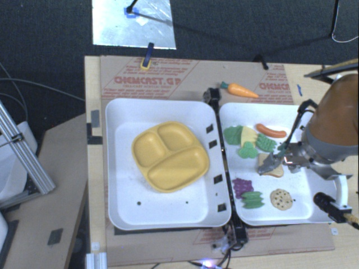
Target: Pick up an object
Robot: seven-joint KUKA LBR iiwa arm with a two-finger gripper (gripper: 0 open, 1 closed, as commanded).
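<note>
Cookie: a round tan toy cookie with dark chips (281,199) lay in the right white bin (300,218), just on the near side of the pincer.
Green pods: a flat green toy pea pod (253,199) and a purple toy grape bunch (242,185) lay near and to the left of the pincer.
Pincer: the grey two-finger gripper (268,166) was low over a pale slice of toy bread (275,172). Its dark fingertips looked close together, but I cannot tell if they were spread or pressed, or if they pinched something.
Task's thing: in my judgement it was the bread slice, directly under the tips, touching or nearly.
Beyond the pincer: a green leafy toy vegetable (266,143), a yellow toy piece (247,149), an orange-red toy sausage (271,130); farther, outside the bin, an orange toy carrot (240,90).
Far left: a yellow divided plastic plate (169,156) in the left white bin (120,128), well apart.
Risk: the slice was thin and flat, so the tips could slide over it, or catch the green vegetable beside it.
</note>
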